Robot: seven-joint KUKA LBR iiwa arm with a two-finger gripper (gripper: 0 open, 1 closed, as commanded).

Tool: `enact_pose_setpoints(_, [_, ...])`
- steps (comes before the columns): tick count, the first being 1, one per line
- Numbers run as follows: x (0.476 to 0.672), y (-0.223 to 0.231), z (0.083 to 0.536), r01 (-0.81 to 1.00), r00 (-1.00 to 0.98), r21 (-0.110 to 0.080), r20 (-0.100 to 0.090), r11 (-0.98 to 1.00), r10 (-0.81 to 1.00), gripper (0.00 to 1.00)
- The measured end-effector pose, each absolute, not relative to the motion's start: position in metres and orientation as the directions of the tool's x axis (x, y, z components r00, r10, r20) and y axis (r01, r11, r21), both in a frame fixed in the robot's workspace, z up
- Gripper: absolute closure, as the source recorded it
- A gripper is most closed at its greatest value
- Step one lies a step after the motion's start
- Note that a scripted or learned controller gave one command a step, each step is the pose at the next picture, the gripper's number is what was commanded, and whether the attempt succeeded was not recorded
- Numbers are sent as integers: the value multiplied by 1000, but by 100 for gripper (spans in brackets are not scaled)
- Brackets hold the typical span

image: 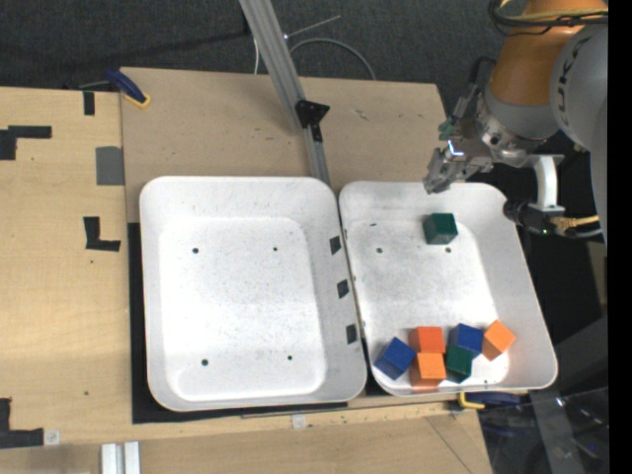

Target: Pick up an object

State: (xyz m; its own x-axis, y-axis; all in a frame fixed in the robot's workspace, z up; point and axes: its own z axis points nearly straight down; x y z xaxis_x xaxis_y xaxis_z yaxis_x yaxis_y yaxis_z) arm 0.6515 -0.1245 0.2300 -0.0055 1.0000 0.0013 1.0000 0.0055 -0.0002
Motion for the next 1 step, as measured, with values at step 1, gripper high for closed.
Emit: enact_pose_setpoints(1, [645,-70,238,1000,-6,-1,2,6,1000,100])
